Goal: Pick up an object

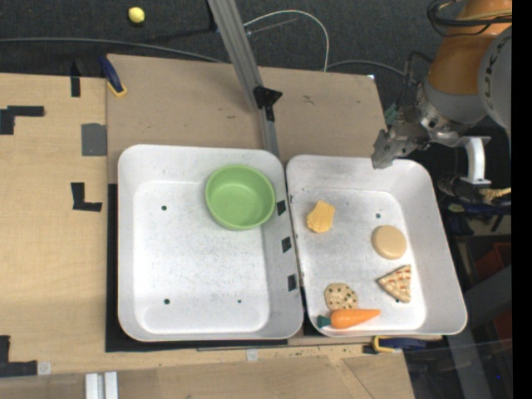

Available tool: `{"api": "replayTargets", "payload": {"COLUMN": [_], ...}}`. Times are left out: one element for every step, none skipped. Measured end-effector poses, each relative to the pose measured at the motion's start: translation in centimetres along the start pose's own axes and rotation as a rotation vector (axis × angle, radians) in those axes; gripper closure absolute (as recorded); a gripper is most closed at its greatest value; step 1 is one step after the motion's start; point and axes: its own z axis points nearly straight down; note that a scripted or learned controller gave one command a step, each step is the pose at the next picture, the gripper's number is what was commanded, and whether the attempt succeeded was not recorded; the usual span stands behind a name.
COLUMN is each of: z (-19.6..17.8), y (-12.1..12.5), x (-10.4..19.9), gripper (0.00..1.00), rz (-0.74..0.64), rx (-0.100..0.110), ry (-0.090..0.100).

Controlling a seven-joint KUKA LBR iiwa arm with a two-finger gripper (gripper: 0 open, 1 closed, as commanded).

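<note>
Tan wooden bench [191, 106] on dark carpet [349, 7] strewn with cables, bearing a left shallow white bin [126, 223] and a right shallow white bin [442, 231]. The grey-and-orange arm [465, 56] held its gripper [389, 150] over the right bin's far rim, nothing seen in it; whether it was released or clenched could not be told. The green round plastic bowl [239, 196] sat at the left bin's far side: probably light, stiff and smooth, best pinched across its rim. The orange toy carrot [356, 316] lay against the right bin's near wall.

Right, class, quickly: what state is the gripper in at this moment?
Gripper: over the right bin's top-right rim, holding nothing visible; open or shut cannot be told.
</note>
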Motion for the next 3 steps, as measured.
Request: {"api": "replayTargets", "payload": {"z": [-0.4, -0.1, 0.9], "y": [-1.4, -0.8, -0.9], "x": [5.1, 10.3, 15.7], "gripper": [1.0, 1.0, 1.0], "rz": [-0.004, -0.004, -0.005], "rx": [0.005, 0.004, 0.006], "ry": [0.002, 0.002, 0.002]}}
